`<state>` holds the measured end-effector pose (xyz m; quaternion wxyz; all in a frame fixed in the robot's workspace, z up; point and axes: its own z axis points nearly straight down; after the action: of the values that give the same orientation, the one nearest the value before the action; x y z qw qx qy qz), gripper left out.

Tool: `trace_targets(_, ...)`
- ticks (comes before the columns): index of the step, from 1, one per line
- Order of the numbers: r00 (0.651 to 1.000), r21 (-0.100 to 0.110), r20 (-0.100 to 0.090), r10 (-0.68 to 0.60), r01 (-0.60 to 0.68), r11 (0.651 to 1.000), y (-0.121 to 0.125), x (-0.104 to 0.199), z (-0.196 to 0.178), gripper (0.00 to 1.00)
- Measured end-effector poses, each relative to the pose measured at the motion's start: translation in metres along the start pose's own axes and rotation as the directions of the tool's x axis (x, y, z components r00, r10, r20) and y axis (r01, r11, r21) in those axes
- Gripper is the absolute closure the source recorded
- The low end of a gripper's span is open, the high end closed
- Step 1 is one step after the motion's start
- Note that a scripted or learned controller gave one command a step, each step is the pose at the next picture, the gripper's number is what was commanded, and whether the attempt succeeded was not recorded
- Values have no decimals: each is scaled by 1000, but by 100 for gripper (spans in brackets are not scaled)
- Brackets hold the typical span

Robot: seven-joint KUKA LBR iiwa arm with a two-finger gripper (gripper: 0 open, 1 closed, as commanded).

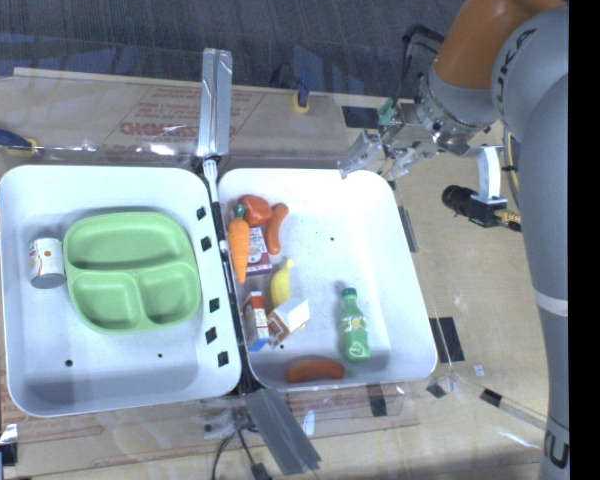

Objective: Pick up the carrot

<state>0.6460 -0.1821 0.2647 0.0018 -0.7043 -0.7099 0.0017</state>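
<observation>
Right now your two-finger gripper [372, 160] hangs over the upper right corner of the right-hand shallow white bin [405, 268], at the end of the grey arm with the orange band [490, 48] that reaches in from the right. You can see its pale fingers [358, 155] spread apart, with nothing between them.

Your target, the orange toy carrot [238, 247], lies well apart from the gripper, against the left wall of that same bin. It lies lengthwise along the wall, its thick end toward the far rim and its tip pointing toward the near one. Just beside its thick end you'll find a red-orange rounded toy [257, 210] and a small reddish sausage-shaped piece [276, 226]. A yellow banana-like toy [280, 284] sits a little nearer the front, with a small white carton [291, 317] and a small red and white packet [254, 320] below it. Toward the middle right of the bin lies a green plastic bottle [354, 325], and a reddish-brown sausage [315, 370] rests by the near wall.

In the left-hand white bin [20, 368] you have a light green divided plastic tray [132, 269] with three compartments, and a small white cup on its side [46, 262] just beside the tray's left edge.
</observation>
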Motion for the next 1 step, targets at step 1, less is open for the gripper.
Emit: trace_targets(1, 999, 0, 1, -48, 48, 999, -57, 10, 32, 0)
